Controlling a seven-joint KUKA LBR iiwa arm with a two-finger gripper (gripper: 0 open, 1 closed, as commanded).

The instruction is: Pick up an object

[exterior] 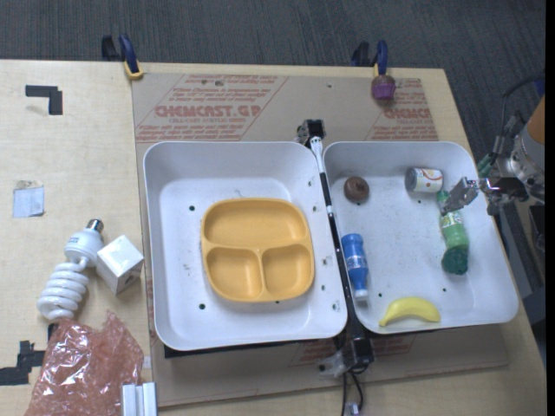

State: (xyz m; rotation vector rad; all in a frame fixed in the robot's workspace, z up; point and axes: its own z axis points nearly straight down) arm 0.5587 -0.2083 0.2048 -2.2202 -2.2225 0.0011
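The end effector hangs over the right side of the right bin, right above the top end of a green bottle lying there; can't tell how open it is or if it's actually touching. A banana, blue bottle and small can share that bin.

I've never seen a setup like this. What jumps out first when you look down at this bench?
The big yellow divided tray sitting alone in the left bin grabs the eye first. The right bin holds a scatter of small things: a banana near its front edge, a blue bottle along its left wall, and a green bottle at the right, where the robot's pincer hovers.
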